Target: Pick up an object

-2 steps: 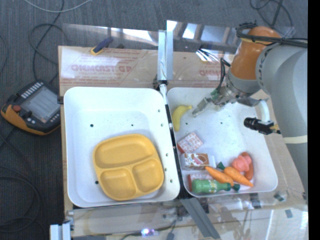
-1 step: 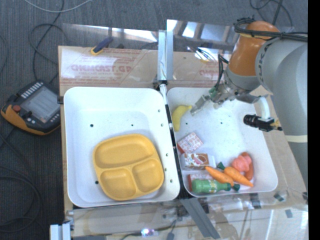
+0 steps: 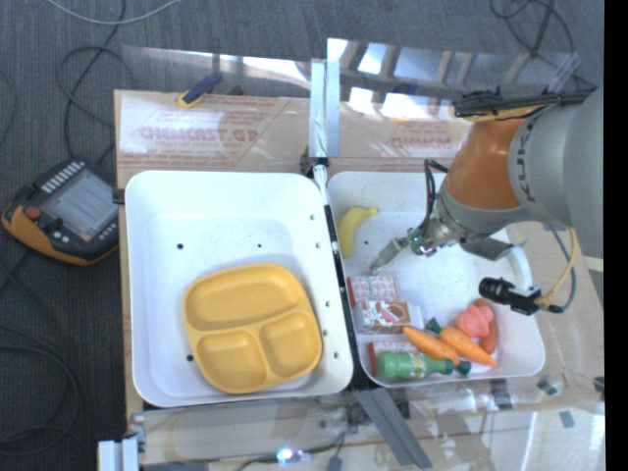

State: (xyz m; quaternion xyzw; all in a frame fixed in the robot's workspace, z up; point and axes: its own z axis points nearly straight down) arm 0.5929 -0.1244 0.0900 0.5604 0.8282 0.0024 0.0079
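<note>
Nothing was yet picked: my two-finger gripper [image 3: 391,254] hung spread and empty just beside the yellow plastic banana [image 3: 353,226], with the grasp itself left to do.

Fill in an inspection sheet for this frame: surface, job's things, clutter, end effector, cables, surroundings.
Surface: two white bins, left bin and right bin.
Job's things: in the right bin, banana, cartons, carrots, green bottle, pink toy.
Clutter: yellow tray in the left bin.
End effector: above the right bin, beside the banana, holding nothing.
Cables: loose on the carpet.
Surroundings: pendant on the floor, left.
</note>
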